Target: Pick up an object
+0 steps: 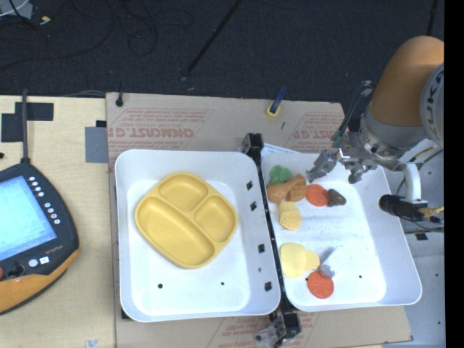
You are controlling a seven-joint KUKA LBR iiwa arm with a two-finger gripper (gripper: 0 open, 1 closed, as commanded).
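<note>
We see the gripper [338, 167] spread open, holding nothing (hovering in the right bin [391, 267]); orange-red tomato [316, 195] lies just below-left of its fingers.

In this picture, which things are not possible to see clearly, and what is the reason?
- Gripper, camera view: too small and blurred to tell how its fingers stand or whether it touches anything.
- Small dark object beside the red piece: too blurred to identify.
- Grey bit on the lower red piece: too small to name.
- Arm: cut off by the right edge.
</note>
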